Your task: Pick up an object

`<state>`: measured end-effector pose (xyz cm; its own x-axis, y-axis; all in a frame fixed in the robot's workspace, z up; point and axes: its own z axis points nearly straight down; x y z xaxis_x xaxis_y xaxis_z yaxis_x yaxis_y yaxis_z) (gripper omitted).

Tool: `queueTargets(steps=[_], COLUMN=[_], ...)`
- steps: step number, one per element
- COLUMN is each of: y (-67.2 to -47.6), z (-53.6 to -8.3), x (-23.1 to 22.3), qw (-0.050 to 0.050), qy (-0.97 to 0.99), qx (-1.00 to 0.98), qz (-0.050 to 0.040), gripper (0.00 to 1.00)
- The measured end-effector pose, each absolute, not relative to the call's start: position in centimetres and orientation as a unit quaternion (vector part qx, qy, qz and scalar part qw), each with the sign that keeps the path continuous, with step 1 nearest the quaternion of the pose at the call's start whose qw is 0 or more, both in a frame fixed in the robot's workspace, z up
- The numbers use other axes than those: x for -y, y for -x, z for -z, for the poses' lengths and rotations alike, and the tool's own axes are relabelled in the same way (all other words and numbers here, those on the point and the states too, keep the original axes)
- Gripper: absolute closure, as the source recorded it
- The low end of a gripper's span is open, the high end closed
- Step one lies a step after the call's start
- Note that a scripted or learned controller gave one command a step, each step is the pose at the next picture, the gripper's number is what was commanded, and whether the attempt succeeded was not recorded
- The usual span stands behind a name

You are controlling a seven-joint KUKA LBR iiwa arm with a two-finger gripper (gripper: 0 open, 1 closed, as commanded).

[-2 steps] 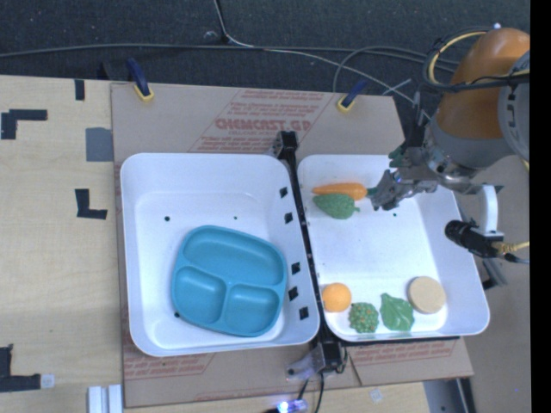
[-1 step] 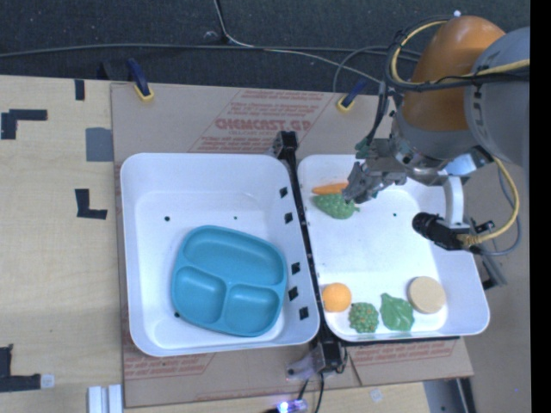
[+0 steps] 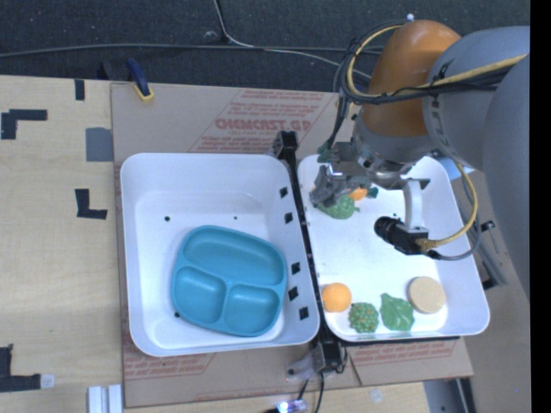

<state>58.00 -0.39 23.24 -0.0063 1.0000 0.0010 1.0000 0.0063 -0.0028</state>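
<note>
Cardboard sheeting covers the desk under two glossy white bins. At lower left, the left bin holds a smooth blue three-compartment plate. Right of centre, the pincer sits low over a knobbly green toy vegetable in the right bin's upper part; its grip cannot be told. An orange ball, bumpy broccoli, a green leaf and a tan disc line the bottom edge.
</note>
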Motion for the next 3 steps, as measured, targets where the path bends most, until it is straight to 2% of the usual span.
queueTargets(steps=[2, 3], y=[-60.8, -60.8], z=[-23.9, -23.8], x=[-9.3, -8.9], qw=[0.001, 0.000], qy=[0.705, 0.706], qx=[0.710, 0.708], qz=[0.0003, -0.0009], gripper=[1.00, 0.00])
